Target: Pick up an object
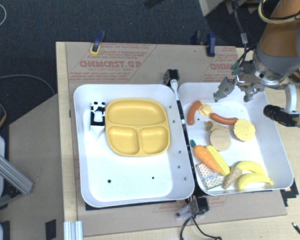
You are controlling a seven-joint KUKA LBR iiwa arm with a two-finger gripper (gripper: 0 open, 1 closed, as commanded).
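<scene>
Toy foods (225,144) lie scattered across the right bin (280,154).

Right bin (282,156): far strip under claw (236,90) is bare; middle and near end packed with sausages (223,118), carrot (206,156), bananas (251,176). Left bin (85,149): yellow tray (138,125) takes the far half, near half is bare floor.
</scene>
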